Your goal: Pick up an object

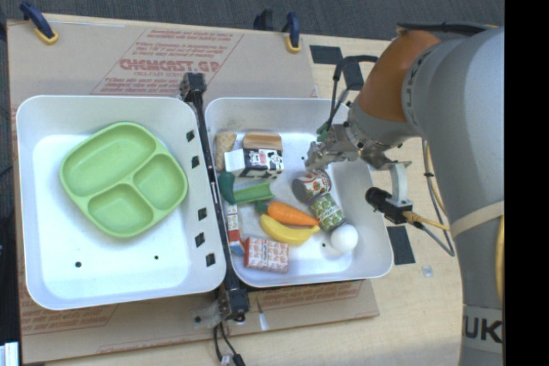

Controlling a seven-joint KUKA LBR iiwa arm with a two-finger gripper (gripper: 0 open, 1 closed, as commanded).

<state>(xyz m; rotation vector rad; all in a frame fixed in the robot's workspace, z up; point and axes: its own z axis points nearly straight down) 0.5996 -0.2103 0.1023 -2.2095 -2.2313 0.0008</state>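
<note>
Right bin, upper right corner: gripper point(322, 154) is seen low over the clutter, just above a small can point(315, 184).
Fingers: whether they are spread or pressed together cannot be told; the metal tip is small and blurred against the bin wall.
Likely target: the small can, judged from its place directly beneath the tip; nothing is seen pinched.
Can pose: lying tilted, touching a green-labelled can point(327, 210) on its lower side.
Neighbours: carrot point(292, 214) and banana point(283, 231) just beside and lower left; white egg point(343, 237) near the bin's lower right corner; milk carton point(262, 159) and sandwich point(262, 141) to the left; red box point(268, 254) at the bottom.
Right bin point(377, 257): crowded, objects mostly touching.
Left bin point(34, 270): holds a green divided plate point(124, 178), well apart from the work.
Advice for grasp: a straight descent is recommended, with the fingers set across the can's narrow width, not its length.
Risk: the round can may be rolled against its green neighbour; a centred, slow closing is judged safest.
Check before lift: the can should be seen between the fingers.
</note>
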